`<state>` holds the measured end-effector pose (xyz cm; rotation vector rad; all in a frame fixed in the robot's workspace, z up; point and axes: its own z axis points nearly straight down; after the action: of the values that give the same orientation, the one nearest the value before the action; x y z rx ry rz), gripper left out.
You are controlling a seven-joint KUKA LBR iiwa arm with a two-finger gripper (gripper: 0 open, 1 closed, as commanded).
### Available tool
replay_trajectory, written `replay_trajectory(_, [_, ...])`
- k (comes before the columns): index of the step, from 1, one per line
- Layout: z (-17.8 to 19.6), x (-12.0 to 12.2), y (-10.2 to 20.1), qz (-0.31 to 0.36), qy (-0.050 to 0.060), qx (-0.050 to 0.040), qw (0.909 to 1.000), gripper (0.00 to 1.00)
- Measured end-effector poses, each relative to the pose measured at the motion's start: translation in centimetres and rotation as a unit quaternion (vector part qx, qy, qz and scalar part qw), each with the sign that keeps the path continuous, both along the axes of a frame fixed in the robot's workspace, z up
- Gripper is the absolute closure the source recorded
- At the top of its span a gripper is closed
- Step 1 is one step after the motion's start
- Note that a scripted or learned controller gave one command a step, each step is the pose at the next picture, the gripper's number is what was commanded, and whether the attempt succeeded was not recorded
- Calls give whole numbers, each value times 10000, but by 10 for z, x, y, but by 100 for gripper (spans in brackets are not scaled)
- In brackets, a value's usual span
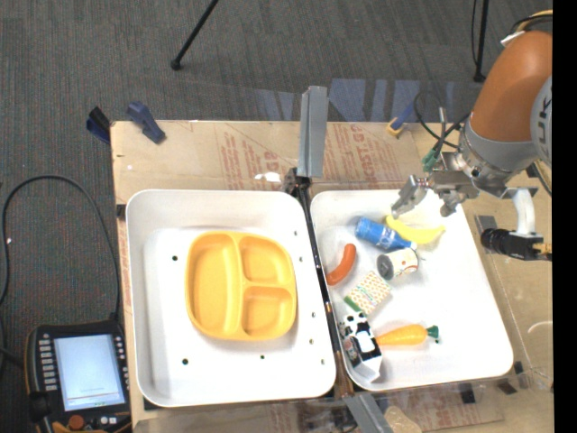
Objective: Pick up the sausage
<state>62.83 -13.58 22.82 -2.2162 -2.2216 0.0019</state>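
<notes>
Sausage (pixel 341 263) lies at right bin's (pixel 491 332) 9 o'clock edge, untouched. Gripper (pixel 424 202) hovers at 12 o'clock, fingers spread, nothing pinched, above banana (pixel 422 234) and blue can (pixel 380 234); grasp not yet begun.

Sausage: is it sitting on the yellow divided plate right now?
No, the sausage lies in the right bin near its left wall, while the yellow plate sits in the left bin.

Bins (pixel 149 233): you have two
Yellow tray (pixel 241 285): one
Sausage (pixel 341 263): one
Carrot (pixel 402 336): one
Banana (pixel 422 234): one
Blue can (pixel 379 234): one
</notes>
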Motion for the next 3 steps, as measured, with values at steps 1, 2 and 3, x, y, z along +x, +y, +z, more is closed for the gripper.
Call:
replay_trajectory(1, [-124, 5, 51, -1272, 13, 0, 9919, 0])
replay_trajectory(2, [-142, -36, 50, -1692, 14, -5, 9856, 0])
replay_trajectory(3, [-134, -37, 50, -1716, 33, 6, 9852, 100])
